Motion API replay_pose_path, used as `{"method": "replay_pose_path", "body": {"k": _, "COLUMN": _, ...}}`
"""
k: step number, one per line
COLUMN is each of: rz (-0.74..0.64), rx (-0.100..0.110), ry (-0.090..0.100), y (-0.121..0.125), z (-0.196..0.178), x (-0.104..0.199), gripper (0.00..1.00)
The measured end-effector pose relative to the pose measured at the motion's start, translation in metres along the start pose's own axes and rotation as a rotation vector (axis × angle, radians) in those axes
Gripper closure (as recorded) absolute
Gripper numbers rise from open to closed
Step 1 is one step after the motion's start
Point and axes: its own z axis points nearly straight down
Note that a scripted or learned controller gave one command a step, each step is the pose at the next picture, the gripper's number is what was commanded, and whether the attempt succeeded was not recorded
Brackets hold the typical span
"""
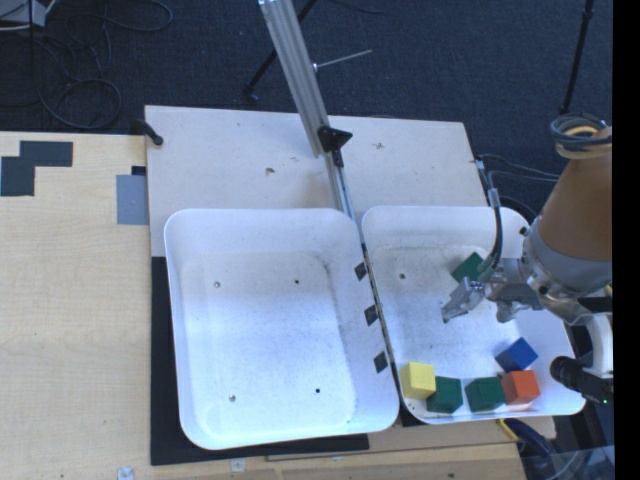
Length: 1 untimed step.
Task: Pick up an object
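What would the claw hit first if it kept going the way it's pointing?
Probably the bare floor of the right bin: the gripper points down and leftward, with no block ahead of it. The green block sits just beside it. Depth is unclear.

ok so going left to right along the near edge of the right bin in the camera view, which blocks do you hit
yellow block → dark green block → second green block → orange block. The blue block sits just behind the orange one, so it is left out.

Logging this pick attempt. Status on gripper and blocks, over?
Gripper low in right bin, green block beside it, grip unconfirmed. Yellow, two green, orange, blue blocks clustered at near rim. Nothing in the way.
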Motion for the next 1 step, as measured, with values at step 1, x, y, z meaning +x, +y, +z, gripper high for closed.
{"method": "replay_pose_path", "body": {"k": 1, "rz": -0.005, "rx": 0.004, "ry": -0.002, "y": 0.0449, "z": 0.0538, "x": -0.0568, "gripper": 0.00}}
